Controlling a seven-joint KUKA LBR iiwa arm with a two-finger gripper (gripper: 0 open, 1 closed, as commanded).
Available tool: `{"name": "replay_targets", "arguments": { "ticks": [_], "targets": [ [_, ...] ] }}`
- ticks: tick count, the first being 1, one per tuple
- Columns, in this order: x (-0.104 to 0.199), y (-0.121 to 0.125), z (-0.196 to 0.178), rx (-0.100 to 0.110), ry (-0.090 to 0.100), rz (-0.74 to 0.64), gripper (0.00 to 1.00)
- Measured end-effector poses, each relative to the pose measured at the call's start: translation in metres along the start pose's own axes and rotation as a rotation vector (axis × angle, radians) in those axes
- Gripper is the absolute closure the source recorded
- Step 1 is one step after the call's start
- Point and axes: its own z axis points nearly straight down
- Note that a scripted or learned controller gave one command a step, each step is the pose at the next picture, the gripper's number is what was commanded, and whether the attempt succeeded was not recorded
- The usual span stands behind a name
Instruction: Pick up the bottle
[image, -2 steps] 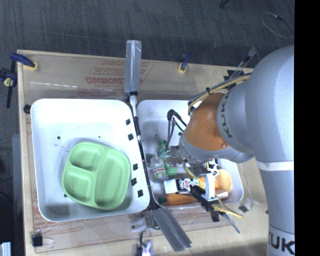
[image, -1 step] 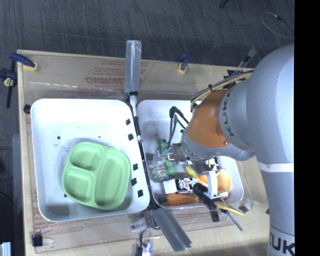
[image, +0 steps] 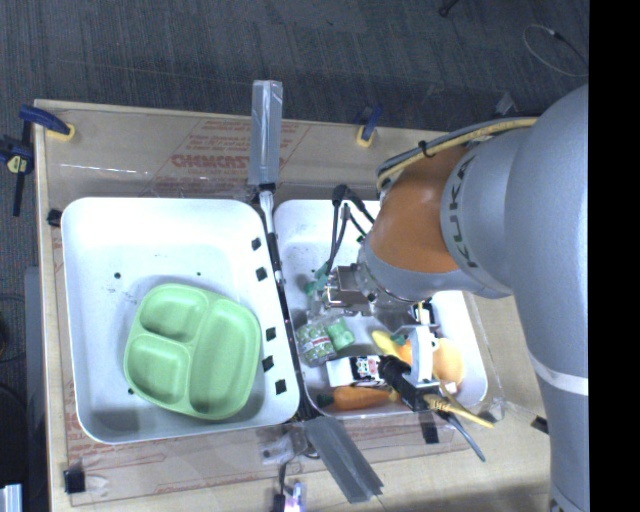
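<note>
Arm's (image: 440, 230) hunched low over the right bin (image: 300, 225) because the bottle (image: 318, 340) lies on its side among the clutter by the divider, but honestly can't tell whether the gripper (image: 335, 290) has anything.

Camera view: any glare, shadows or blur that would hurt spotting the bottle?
Camera view: sharp overall, even lighting. The left bin shows mild glare on its white floor, and the green tray casts a soft shadow at its lower left. In the right bin the arm hangs over the clutter; the bottle is small, clear and low in contrast.
</note>
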Motion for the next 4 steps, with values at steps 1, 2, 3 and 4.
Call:
{"name": "replay_targets", "arguments": {
  "ticks": [1,2,3,4],
  "targets": [
    [-0.047,-0.018,-0.01,-0.001,-0.001,-0.375,1.0],
    [-0.047,-0.018,-0.01,-0.001,-0.001,-0.375,0.0],
    [-0.056,0.009,0.087,-0.027,-0.025,-0.607,0.0],
    [-0.052,0.01,0.08,-0.024,-0.017,-0.617,1.0]
  ]
}}
